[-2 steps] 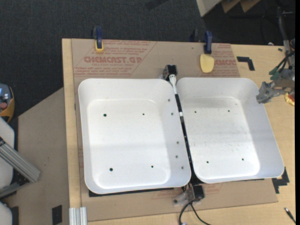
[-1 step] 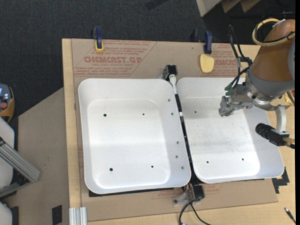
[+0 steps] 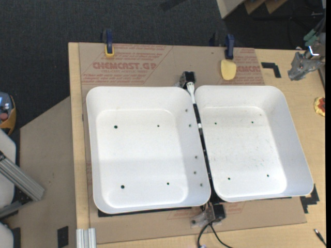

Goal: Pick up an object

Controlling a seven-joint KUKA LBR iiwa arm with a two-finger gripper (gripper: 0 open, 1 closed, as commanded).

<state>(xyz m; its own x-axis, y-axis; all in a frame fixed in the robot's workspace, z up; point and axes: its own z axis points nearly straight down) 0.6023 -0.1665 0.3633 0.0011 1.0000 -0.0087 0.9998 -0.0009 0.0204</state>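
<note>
Two shallow white bins lie side by side on a cardboard-covered bench, the left bin (image 3: 93,138) and the right bin (image 3: 289,133). Only small dark dots show on their floors. A grey metal piece that looks like my gripper (image 3: 304,65) hangs at the far right edge, above the bench beyond the right bin's back right corner. It is small and partly cut off by the frame. A small red and yellow object (image 3: 319,106) lies on the bench at the right edge, outside the bins.
Blue clamps (image 3: 108,37) (image 3: 229,43) hold the board's back edge, and a yellow pad (image 3: 228,69) sits below the right one. A black strip with a cable (image 3: 199,133) runs between the bins. Dark carpet surrounds the bench.
</note>
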